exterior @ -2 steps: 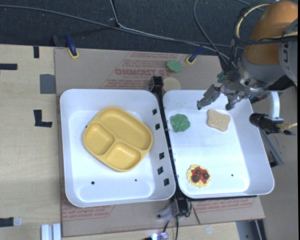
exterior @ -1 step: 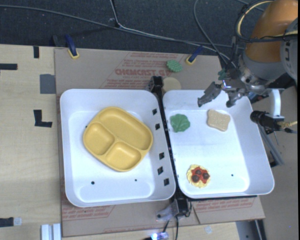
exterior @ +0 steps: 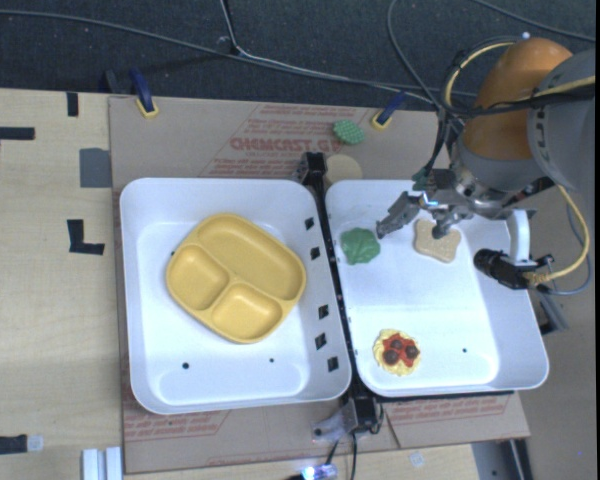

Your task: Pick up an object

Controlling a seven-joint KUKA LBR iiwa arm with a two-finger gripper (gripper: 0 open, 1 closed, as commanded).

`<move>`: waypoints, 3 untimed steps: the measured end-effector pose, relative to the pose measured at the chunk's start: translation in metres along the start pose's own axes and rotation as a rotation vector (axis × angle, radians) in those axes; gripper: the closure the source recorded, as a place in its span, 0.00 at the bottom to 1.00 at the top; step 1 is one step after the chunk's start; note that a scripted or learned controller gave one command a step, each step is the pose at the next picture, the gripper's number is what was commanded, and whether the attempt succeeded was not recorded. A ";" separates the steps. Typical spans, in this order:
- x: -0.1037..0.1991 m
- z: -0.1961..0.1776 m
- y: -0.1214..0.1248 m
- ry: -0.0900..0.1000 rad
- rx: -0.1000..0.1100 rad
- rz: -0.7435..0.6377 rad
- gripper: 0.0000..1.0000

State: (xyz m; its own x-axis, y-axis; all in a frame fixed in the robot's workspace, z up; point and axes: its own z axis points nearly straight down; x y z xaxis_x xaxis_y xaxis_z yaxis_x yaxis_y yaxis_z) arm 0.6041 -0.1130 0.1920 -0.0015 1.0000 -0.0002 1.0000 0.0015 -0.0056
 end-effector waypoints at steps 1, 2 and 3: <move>0.005 0.046 -0.005 0.000 0.000 0.000 0.00; 0.009 0.109 -0.005 -0.002 -0.004 -0.001 0.00; 0.009 0.096 -0.004 -0.001 -0.005 -0.002 1.00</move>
State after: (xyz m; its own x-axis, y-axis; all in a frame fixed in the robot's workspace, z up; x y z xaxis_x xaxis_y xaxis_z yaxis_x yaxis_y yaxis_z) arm 0.5993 -0.1043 0.0965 -0.0032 1.0000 -0.0012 1.0000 0.0032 -0.0001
